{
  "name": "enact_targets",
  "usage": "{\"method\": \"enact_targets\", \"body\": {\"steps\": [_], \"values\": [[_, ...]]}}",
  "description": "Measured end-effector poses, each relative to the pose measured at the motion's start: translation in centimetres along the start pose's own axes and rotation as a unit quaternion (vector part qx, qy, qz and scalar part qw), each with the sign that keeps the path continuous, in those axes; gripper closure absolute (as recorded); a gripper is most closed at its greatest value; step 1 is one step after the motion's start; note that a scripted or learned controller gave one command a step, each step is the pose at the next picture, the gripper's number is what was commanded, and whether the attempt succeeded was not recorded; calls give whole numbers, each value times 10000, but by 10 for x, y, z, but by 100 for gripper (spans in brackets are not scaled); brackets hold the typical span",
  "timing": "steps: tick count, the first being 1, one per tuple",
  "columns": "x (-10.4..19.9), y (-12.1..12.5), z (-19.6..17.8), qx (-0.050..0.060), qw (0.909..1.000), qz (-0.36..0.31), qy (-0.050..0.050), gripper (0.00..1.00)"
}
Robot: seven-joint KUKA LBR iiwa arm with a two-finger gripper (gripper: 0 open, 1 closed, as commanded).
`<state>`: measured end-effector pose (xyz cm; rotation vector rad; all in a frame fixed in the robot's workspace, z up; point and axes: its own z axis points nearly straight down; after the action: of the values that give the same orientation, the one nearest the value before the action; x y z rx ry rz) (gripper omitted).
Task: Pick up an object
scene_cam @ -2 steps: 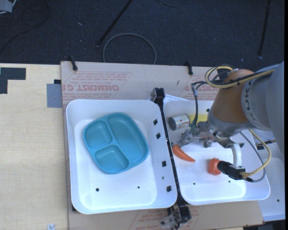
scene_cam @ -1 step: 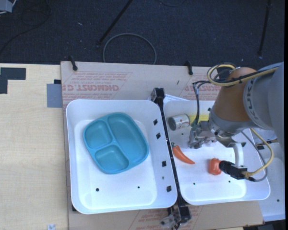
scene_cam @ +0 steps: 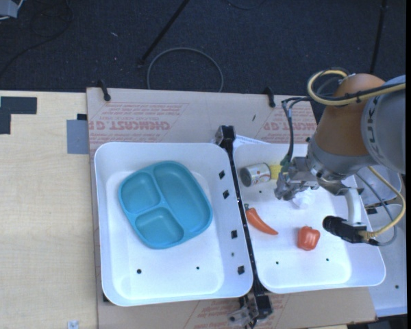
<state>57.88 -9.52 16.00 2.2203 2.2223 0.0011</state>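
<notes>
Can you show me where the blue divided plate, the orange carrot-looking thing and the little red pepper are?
Blue divided plate [scene_cam: 166, 203]: camera view, on its centre ridge, left bin.
Orange carrot [scene_cam: 260, 222]: camera view, mid-body, right bin.
Red pepper [scene_cam: 307, 238]: camera view, middle of its body, right bin.

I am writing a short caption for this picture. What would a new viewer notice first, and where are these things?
The blue divided plate draws the eye first, lying alone in the left white bin. Next comes the grey and orange arm, reaching in from the right over the right bin, with its gripper low near a small metal can. In front of it lie an orange carrot and a red pepper.
</notes>
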Motion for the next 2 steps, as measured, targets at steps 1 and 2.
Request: {"method": "enact_targets", "body": {"steps": [1,2], "values": [[-1,-5,-43,4,10000,5,-1,100],[-5,-4,-85,-2,10000,3,-2,100]]}}
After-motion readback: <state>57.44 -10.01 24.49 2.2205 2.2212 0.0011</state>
